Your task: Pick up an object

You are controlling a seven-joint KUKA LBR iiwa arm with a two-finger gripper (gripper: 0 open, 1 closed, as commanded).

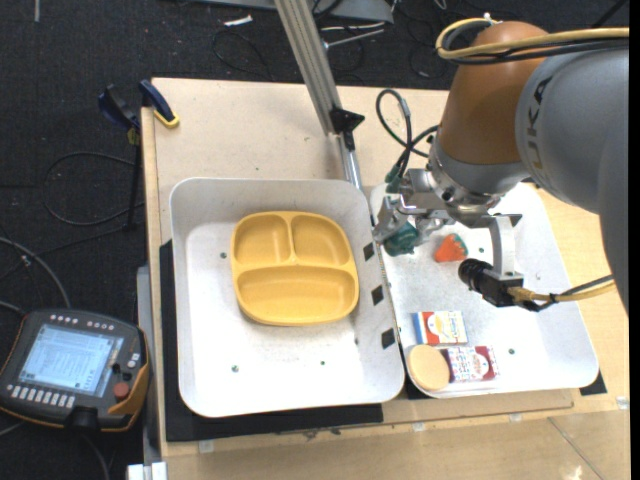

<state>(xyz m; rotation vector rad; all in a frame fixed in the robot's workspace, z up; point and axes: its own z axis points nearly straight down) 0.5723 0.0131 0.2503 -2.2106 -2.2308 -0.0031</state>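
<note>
- I had the arm [540, 98] reaching in from the right, its orange band over the far half of the right bin [560, 338].
- The gripper [402, 218] sat low at the right bin's left edge, close to the far left corner, right by the wall shared with the left bin [200, 368].
- A small teal object [402, 239] lay directly under the gripper tip, against that same left edge; it looked to be touching the gripper.
- Whether the gripper was clenched on it or released, I could not tell from this slanted view, so I did not call it a grasp.
- Just beside the teal piece, toward the bin's middle, an orange-red object [450, 248] lay on the bin floor.
- Near the front left corner of the right bin I saw a small white-and-orange box [441, 326], and in front of it a round tan object [430, 367] touching a red-and-white packet [472, 364].
- In the left bin a yellow divided plate [295, 268] lay flat around the middle, with three compartments showing.
- A metal pole [312, 58] slanted up from between the bins' far edges.
- A blue-and-yellow clamp [150, 103] sat at the bench's far left corner.
- A control pendant [70, 368] lay on the floor off the bench's left side, its screen lit.
</note>
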